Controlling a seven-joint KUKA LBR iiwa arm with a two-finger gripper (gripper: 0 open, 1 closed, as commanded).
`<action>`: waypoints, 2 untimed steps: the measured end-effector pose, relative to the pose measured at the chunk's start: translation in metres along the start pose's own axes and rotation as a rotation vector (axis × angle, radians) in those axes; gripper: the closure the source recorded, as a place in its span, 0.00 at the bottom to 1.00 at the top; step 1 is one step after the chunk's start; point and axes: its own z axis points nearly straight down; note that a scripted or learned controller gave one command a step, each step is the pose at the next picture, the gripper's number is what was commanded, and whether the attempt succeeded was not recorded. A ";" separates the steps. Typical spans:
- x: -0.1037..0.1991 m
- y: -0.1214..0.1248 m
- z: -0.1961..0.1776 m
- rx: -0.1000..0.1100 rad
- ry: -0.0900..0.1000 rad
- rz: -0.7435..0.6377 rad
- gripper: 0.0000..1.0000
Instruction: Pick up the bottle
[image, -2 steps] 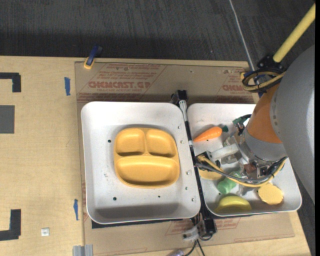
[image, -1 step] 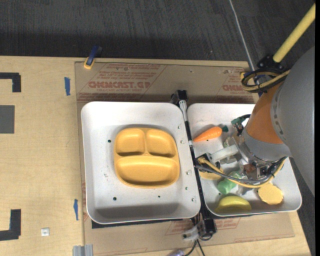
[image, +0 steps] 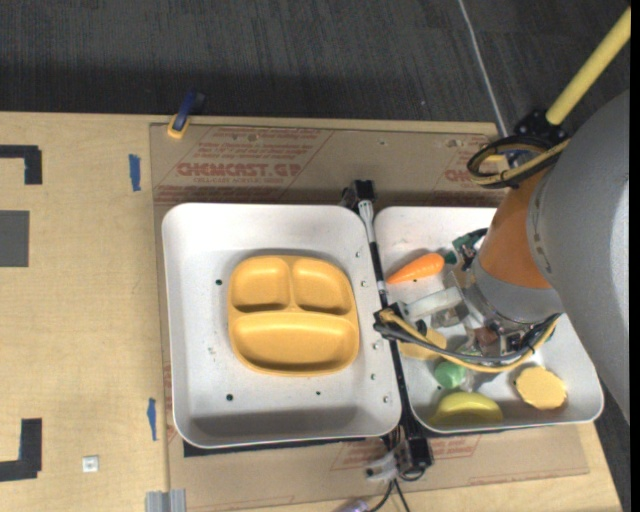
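Bottle (image: 432, 300), apparently the pale item beside the tool (image: 478, 338), whose opening can't be told; centre your tool squarely over it.

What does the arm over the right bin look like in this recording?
The arm is a thick, rounded grey body with an orange band above the wrist. Yellow and black cables loop near its upper side, and more yellow and black wiring hangs around the wrist over the right bin.

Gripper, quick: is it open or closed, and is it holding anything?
Gripper: cannot be told; the arm's wrist hides it, low over the right bin.
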 end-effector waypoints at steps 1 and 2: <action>0.001 0.000 -0.010 0.002 -0.001 -0.005 1.00; 0.001 -0.001 -0.010 0.002 -0.001 -0.005 0.00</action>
